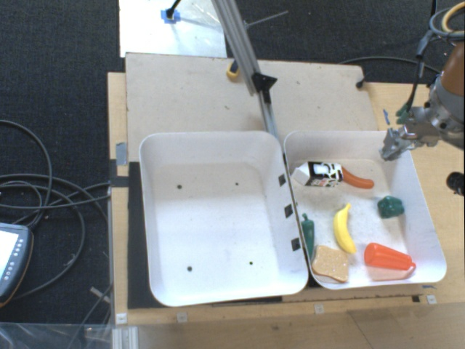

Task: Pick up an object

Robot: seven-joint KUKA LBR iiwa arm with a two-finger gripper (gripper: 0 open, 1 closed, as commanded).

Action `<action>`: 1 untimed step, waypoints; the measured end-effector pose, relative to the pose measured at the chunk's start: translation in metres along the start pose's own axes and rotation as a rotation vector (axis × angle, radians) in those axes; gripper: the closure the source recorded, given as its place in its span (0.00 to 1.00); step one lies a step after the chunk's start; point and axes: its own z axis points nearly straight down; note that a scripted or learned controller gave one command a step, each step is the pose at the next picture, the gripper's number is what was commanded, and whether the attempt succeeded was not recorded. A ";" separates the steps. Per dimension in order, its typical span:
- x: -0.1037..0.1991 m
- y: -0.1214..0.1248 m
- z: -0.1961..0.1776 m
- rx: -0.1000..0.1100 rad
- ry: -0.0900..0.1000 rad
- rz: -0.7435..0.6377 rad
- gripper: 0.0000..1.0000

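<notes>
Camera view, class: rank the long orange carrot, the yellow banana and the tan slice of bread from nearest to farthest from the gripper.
1. Long orange carrot, at the right bin's far end, just below and left of the gripper.
2. Yellow banana, mid-bin.
3. Tan slice of bread, near corner by the divider, farthest.

Wooden bench (189, 93), two white bins (156, 195) side by side

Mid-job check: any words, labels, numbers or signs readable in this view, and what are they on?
No text can be read in this view.
Milk carton in the right bin: black and white cow pattern, any print too small to read.
Handheld screen at the left edge: lit, too blurred to read.
</notes>
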 end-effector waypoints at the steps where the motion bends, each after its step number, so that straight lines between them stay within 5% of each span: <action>1: 0.050 -0.005 0.000 0.007 0.004 -0.004 1.00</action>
